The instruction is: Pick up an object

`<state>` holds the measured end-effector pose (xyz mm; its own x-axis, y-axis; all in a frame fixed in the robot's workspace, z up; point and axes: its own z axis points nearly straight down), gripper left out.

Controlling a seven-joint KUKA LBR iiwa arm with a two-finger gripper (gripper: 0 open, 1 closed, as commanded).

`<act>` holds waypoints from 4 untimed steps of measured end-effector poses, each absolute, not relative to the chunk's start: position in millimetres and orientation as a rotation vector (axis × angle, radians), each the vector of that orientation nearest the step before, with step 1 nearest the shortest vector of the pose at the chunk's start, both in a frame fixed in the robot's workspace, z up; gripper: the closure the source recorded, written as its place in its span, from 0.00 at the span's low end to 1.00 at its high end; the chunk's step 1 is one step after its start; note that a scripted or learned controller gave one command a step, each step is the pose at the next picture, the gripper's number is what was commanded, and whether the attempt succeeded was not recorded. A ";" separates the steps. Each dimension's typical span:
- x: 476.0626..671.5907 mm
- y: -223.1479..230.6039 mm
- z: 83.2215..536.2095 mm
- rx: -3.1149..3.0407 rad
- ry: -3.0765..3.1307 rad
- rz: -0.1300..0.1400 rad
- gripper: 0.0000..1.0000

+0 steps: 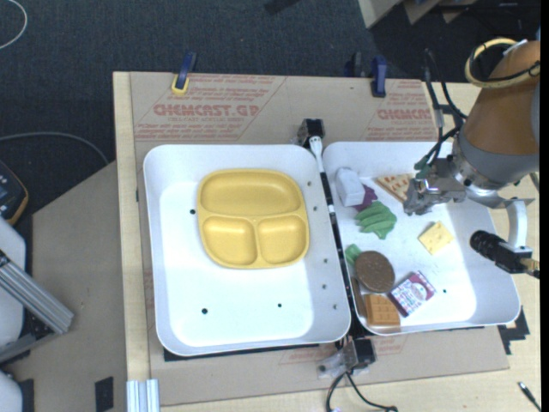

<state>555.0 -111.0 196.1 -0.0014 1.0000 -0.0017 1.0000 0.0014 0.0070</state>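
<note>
My gripper (419, 202) hangs over the far middle of the right bin (480, 316), just right of a tan waffle-like wedge (393, 184). Below it lies a yellow cheese block (436, 238). A green leafy piece (377, 219) and a grey and purple item (352, 187) lie to its left. Nearer the front are a round brown cookie (375, 269), a maroon packet (411, 293) and a tan cracker (380, 310). Nothing shows between the fingers.
The left bin (171, 307) bears a yellow three-compartment plate (253, 216). Blue and yellow clamps (181, 74) hold the cardboard base at the far edge. The bins' shared rim (330, 230) runs between them.
</note>
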 end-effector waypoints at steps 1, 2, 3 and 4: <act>556.3 -110.9 227.0 2.216 2.219 0.005 1.00; 545.7 -57.0 216.0 2.219 2.230 0.000 1.00; 540.5 -22.8 233.6 2.215 2.225 0.004 1.00; 540.9 -19.5 213.6 2.223 2.225 -0.004 1.00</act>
<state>540.9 -19.5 213.6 -0.0008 1.0000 0.0006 1.0000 0.0008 -0.0043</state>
